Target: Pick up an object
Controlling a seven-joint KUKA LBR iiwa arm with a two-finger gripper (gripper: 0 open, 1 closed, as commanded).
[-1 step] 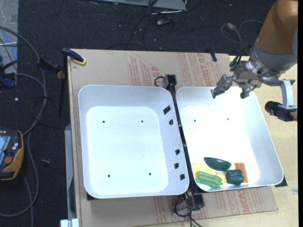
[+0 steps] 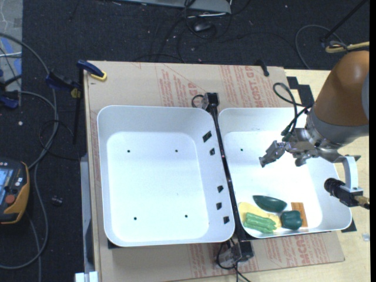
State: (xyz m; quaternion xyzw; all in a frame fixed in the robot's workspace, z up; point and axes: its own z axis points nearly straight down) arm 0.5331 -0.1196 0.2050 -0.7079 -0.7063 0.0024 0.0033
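Dark carpet with loose cables is seen around a cardboard-covered bench (image 2: pixel 176 81), on which two white bins are placed side by side. Over the right bin (image 2: pixel 258 122) the gripper (image 2: pixel 286 154) is held in the air, its fingers spread apart with nothing between them. Several objects are gathered at the near edge of this bin: a dark green object (image 2: pixel 270 203), a light green one (image 2: pixel 259 222), a teal block (image 2: pixel 291 219) and a yellow piece (image 2: pixel 249 208).

You see two white bins (image 2: pixel 154 122) on a tan board (image 2: pixel 176 84) printed with red lettering. In the right bin lie a dark green piece (image 2: pixel 269 203), a light green ridged piece (image 2: pixel 259 222), a teal block (image 2: pixel 291 219), and yellow (image 2: pixel 248 208) and orange (image 2: pixel 298 207) bits.
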